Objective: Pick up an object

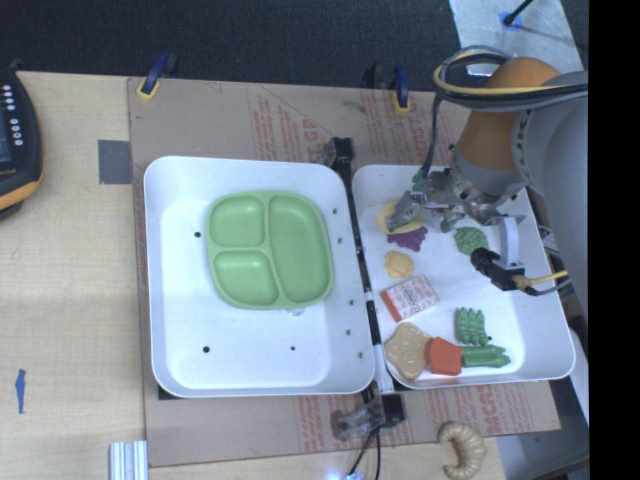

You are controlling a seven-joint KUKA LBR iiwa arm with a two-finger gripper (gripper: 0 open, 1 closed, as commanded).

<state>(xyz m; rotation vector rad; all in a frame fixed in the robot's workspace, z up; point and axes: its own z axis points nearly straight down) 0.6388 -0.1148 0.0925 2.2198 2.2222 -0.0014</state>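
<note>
The two-finger metal gripper hangs low in the right white plastic bin, apparently placed for a grab; its grip I cannot tell. Just beneath it lies the purple grape-like toy, yellow lumpy toy beyond

Two bins sit side by side on the counter. The left bin holds a divided plate near its centre. My gripper hangs over the far left part of the right bin, just above a grape bunch. A small round piece lies before the bunch, a packet before that. At the near edge lie a cookie, a block and a pod, left to right. A croissant lies on the counter before the right bin.
</note>
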